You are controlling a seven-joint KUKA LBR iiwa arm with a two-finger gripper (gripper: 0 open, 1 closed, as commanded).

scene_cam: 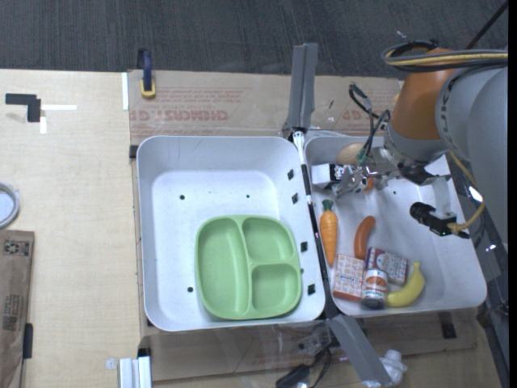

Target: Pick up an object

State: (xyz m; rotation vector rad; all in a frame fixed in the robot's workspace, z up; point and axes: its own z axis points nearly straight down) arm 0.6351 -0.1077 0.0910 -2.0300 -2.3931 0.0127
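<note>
Gripper (353,181) low at far end of right bin (452,293); finger state not discernible. Nothing visibly lifted: carrot (328,231), sausage (364,237), banana (406,288) lay on bin floor. Pick judged not yet done.

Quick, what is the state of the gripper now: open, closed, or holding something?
Gripper: cannot be told; it sits low at the far end of the right bin, above the carrot.

A green divided plate (248,267) lies in the left bin (161,217), and a yellow-handled clamp (145,73) grips the bench's far edge.
</note>
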